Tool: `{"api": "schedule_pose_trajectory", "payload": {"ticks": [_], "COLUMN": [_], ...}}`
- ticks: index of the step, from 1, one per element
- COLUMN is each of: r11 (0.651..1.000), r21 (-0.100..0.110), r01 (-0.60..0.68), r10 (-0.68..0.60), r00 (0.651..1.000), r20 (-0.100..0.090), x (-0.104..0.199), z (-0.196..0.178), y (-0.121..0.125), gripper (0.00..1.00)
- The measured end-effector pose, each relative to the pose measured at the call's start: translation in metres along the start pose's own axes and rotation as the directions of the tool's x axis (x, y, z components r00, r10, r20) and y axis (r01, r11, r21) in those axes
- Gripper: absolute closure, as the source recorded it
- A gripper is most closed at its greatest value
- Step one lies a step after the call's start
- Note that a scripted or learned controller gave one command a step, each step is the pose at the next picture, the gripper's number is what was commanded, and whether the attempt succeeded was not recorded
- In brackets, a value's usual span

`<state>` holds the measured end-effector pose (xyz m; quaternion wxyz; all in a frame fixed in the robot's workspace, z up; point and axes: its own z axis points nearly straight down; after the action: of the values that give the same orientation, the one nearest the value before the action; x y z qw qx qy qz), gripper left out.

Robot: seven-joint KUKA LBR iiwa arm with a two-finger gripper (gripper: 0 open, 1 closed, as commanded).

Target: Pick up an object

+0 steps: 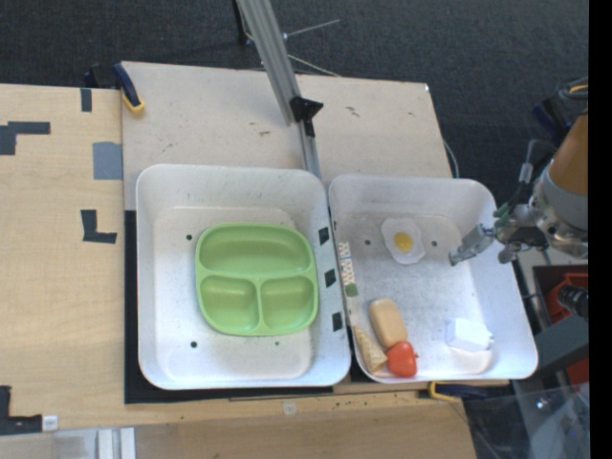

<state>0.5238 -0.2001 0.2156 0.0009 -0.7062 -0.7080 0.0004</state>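
Gripper (470, 247) hovers at the right white bin's (507, 285) edge, seemingly empty-fingered; I would centre it squarely over the round fried-egg toy (404, 241) before descending.

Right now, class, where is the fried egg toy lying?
The fried egg toy lies in the right bin, near its far wall, with the gripper to its right.

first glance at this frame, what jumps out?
The bright green divided plate in the middle of the left bin grabs the eye first. Next, the right bin holds a fried-egg toy near its middle top, and a tan bread piece with a red tomato at its front edge. The hand hovers over the right side.
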Motion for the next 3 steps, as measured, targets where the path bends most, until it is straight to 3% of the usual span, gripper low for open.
{"api": "schedule_pose_trajectory", "payload": {"ticks": [1, 3], "r11": [1.000, 1.000], "r21": [0.000, 0.006], "r01": [0.000, -0.002], "r10": [0.000, 0.002], "r00": [1.000, 1.000], "r20": [0.000, 0.000], "x": [0.000, -0.005], "z": [0.000, 0.122], "y": [0.000, -0.007], "gripper": [0.00, 0.00]}}
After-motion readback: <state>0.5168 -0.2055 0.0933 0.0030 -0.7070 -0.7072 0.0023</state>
